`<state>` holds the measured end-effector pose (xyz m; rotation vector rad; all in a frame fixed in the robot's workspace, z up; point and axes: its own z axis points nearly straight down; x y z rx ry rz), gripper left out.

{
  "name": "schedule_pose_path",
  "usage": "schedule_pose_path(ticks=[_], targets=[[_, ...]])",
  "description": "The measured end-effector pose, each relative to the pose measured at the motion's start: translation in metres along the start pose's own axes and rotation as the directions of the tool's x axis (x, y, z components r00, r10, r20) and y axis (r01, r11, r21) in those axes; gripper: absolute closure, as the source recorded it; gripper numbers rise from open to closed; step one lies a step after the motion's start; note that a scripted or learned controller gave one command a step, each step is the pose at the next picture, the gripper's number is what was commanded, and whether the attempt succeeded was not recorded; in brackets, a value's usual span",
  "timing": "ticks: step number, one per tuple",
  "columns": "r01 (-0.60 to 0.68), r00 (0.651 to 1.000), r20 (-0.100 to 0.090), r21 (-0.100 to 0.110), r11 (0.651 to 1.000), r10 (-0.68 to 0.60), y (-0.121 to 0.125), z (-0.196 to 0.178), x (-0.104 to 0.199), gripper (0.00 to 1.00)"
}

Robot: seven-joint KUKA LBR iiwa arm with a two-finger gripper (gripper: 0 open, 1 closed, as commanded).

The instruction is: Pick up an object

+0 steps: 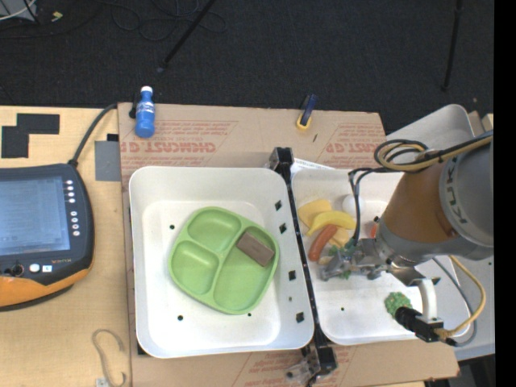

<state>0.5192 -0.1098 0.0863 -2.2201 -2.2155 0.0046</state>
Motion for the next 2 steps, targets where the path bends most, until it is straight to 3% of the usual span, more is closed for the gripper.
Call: schedule_pose_path(ticks=[1, 2], targets=[[-0.009, 1.0, 0.0, 0.0, 1.0, 0.009, 0.0, -0.011, -0.002, 1.0], [-0.006, 1.0, 0.001, -0.004, 1.0, 0.006, -0.004, -0.053, -0.006, 1.0]])
